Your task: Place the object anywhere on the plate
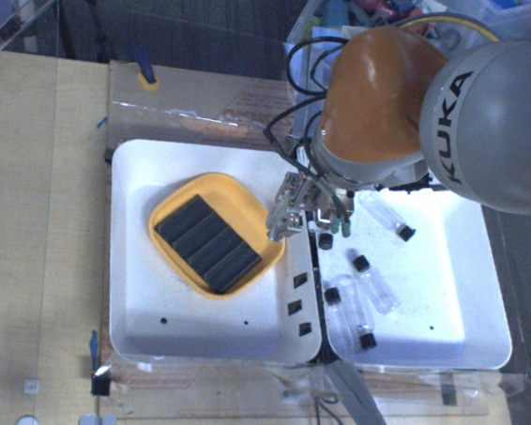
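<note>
Now, claw (288,221): fingers state I cannot tell.
Plate (177,205): yellow, just left of claw.
Dark object (208,239): lying on plate.

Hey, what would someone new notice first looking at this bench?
Probably the big grey arm with its orange band, reaching in from the right over the two white bins. Next, the yellow plate in the left bin carrying a dark ribbed block, with the pincer at the plate's right edge.
</note>
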Controlling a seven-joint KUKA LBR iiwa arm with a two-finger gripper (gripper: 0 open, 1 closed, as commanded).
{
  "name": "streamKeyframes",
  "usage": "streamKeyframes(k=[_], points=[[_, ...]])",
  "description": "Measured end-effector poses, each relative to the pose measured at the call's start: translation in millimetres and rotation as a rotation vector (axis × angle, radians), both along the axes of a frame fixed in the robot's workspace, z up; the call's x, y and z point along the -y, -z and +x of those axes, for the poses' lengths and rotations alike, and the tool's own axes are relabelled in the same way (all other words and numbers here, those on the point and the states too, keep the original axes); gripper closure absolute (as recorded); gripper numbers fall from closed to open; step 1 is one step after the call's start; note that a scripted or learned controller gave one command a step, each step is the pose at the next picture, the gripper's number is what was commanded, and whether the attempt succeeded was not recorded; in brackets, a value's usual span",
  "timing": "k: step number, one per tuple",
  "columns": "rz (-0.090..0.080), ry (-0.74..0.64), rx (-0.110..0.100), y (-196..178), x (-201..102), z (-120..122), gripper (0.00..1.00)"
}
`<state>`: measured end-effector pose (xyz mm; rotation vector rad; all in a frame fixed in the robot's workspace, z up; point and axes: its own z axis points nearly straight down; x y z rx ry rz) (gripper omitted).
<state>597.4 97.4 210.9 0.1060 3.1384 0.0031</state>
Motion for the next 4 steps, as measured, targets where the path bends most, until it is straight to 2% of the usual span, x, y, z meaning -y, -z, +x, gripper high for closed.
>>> streamKeyframes(k=[1, 2, 3, 4], points=[[0.000, -0.127, 0.001, 24.5, 9.2, 5.8, 1.00], [0.000, -0.200, 0.005, 25.4, 4.7, 10.3, 1.00], [0.000, -0.354, 0.001, 29.4, -18.9, -10.7, 1.00], [0.000, -0.517, 0.008, 13.5, -15.0, 26.6, 1.00]])
